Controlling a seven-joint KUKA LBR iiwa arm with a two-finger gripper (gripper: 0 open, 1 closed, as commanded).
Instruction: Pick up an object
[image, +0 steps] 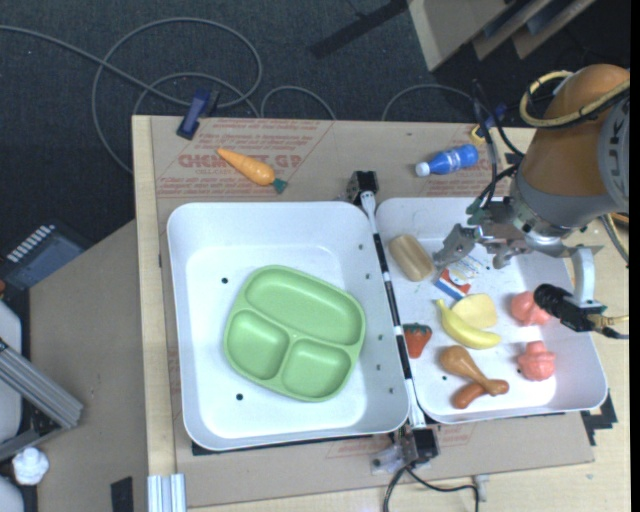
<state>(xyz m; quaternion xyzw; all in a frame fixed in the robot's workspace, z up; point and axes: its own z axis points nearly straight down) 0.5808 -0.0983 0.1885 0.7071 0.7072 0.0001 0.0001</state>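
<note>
Two white bins (190, 240), one green tray (294, 332), one carrot (250, 166), one bottle (449, 161).

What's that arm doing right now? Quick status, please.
Pincer hovering low in right white bin. Nothing seen held. Tan bread-roll toy and yellow plastic banana lie nearby.

A pale green divided plate (293, 333) lies in the white left bin (200, 240). The white right bin (575, 385) holds a yellow banana (468, 320), tan bread roll (410, 257), brown drumstick (472, 376) and pink pieces (527, 307). An orange carrot (250, 166) and blue bottle (449, 161) lie on the brown bench (150, 300).
</note>
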